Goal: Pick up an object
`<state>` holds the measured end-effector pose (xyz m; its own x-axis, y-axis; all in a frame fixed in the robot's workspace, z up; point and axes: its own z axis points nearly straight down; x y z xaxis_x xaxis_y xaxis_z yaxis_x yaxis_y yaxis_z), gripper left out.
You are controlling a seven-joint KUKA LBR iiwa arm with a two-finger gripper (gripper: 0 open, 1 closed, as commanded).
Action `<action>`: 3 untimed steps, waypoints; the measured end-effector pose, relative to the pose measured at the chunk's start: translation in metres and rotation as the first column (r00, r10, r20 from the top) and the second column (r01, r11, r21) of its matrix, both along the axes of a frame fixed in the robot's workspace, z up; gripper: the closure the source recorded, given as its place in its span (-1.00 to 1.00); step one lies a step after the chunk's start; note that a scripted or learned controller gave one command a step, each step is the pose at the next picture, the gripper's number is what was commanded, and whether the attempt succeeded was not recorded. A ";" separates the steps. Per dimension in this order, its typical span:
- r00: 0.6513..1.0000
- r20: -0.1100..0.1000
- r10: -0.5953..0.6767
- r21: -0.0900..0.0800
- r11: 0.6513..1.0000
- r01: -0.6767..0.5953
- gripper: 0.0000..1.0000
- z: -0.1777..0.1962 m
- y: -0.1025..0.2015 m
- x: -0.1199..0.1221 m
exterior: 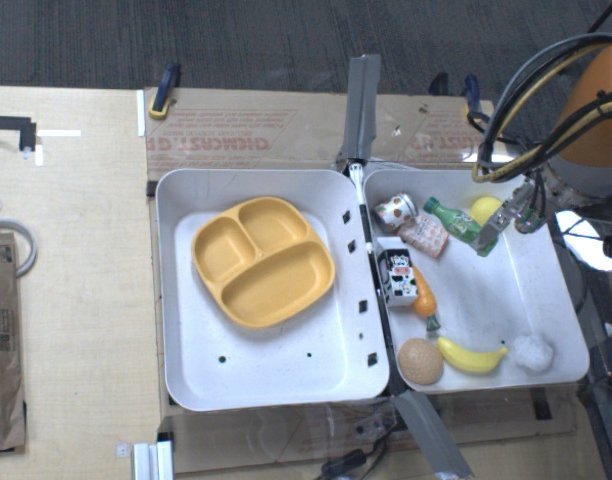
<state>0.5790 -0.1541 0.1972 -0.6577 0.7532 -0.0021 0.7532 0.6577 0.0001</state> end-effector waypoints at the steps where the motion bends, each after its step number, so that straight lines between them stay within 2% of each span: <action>1: 0.957 0.002 0.289 -0.002 0.957 -0.289 1.00 0.000 -0.060 0.025; 2: 0.958 0.006 0.288 -0.006 0.958 -0.288 1.00 0.010 -0.061 0.026; 3: 0.958 0.006 0.288 -0.006 0.958 -0.288 -1.00 0.010 -0.061 0.026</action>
